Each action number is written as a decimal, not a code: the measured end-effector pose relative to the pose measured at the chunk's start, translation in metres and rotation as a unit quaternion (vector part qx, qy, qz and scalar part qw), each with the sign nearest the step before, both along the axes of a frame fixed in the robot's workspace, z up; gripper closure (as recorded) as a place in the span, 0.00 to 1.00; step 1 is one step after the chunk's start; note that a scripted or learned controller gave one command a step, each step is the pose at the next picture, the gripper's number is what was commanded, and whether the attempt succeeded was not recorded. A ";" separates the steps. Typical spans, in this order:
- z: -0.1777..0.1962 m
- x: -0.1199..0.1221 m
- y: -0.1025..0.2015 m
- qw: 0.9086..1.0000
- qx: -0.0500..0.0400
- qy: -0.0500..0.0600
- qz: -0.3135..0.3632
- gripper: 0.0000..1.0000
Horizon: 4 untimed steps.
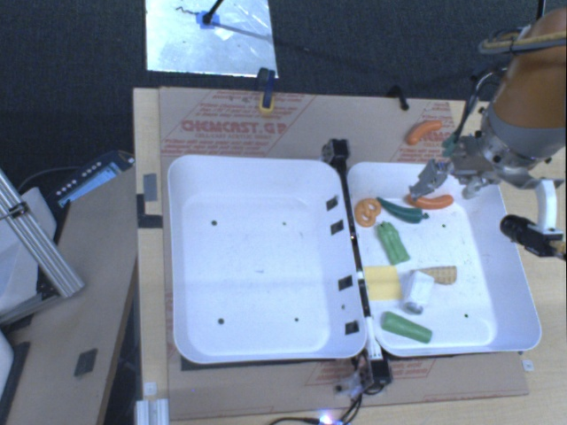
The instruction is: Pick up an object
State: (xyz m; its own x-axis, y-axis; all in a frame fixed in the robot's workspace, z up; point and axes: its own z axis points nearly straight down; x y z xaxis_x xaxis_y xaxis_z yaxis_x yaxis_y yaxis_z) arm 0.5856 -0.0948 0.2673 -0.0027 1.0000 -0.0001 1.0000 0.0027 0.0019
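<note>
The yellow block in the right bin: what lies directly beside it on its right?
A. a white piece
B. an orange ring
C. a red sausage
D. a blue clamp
A: the yellow block in the right bin has a white piece against its right side; the orange ring sits higher up, near the divider.

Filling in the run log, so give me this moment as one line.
arm: over right bin | tool: above orange sausage, beside dark green pepper | held: nothing seen | left bin: no toys
</note>
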 end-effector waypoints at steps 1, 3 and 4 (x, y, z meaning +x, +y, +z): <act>-0.088 -0.011 0.070 1.000 0.002 0.005 0.004 0.00; 0.108 0.004 0.102 1.000 0.001 -0.010 0.003 1.00; 0.254 -0.030 0.157 1.000 0.003 -0.010 0.004 1.00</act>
State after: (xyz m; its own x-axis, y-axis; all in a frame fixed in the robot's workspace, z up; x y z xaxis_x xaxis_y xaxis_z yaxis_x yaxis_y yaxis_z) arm 0.5554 0.0621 0.5211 -0.0114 0.9999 0.0049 0.9997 0.0113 0.0210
